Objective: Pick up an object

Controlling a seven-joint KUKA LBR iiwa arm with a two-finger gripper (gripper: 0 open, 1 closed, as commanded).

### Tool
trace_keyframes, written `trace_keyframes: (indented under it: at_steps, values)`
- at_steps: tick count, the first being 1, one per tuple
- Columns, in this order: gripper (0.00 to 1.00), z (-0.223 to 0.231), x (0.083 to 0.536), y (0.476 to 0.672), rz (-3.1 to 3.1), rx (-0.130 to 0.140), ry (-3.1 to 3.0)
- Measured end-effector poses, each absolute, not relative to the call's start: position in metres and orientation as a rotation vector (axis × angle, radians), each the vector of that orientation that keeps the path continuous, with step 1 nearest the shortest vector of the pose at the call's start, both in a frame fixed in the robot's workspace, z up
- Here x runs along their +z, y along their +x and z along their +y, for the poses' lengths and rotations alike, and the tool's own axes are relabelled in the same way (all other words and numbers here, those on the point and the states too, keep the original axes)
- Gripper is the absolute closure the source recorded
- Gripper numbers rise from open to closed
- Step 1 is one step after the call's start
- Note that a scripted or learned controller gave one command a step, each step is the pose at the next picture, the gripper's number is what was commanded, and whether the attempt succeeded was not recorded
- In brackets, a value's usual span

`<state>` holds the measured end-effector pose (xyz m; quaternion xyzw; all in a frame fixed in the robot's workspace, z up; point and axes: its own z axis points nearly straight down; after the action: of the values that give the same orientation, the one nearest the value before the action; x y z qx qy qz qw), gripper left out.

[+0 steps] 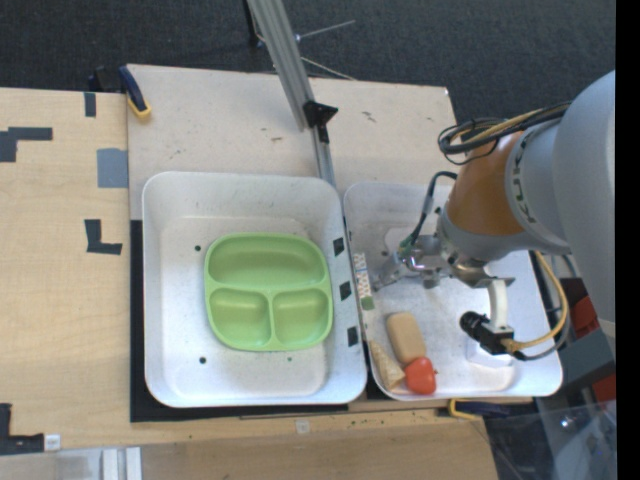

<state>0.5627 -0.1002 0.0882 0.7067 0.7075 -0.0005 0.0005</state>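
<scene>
Nothing's lifted yet: the gripper point(400, 260) hangs mid-right, grip state unclear; the tan block point(404, 335) and red ball point(421, 375) lie lower right.

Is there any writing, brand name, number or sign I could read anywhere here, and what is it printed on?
No text here can be read.
Narrow white strip with dark marks along the divider between the two bins: print too small and blurred to read.
Black and grey tape patches on the wooden bench: plain shapes, no lettering.
</scene>
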Motion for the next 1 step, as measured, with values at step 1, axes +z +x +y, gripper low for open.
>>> trace_keyframes:
  at_steps: [1]
  values:
    - [1.0, -0.0992, 0.0993, 0.5627, 2.225, -0.001, 2.22]
